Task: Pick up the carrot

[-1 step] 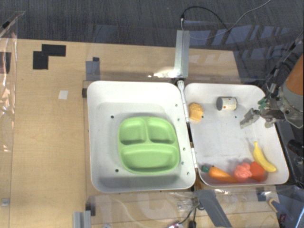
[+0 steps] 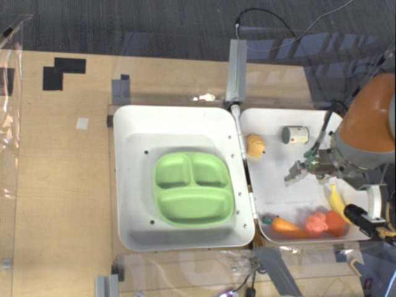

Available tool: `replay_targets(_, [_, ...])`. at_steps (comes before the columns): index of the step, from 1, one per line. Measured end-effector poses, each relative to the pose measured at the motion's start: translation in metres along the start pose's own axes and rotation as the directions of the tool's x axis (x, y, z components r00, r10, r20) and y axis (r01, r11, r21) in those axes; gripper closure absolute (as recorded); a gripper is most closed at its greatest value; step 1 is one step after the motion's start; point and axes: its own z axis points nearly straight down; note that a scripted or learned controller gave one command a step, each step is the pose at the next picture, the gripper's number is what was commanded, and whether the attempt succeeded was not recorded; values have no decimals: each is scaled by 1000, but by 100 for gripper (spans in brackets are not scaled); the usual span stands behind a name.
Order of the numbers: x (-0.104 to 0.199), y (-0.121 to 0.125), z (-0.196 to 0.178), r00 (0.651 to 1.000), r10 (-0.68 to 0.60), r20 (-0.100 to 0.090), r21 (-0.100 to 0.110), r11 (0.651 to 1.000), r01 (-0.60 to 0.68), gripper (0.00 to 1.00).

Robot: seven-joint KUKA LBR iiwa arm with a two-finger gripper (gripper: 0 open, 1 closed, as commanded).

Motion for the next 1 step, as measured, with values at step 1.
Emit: replay_targets(1, [-2,-16,60,988,-155,0,0,988,155,0])
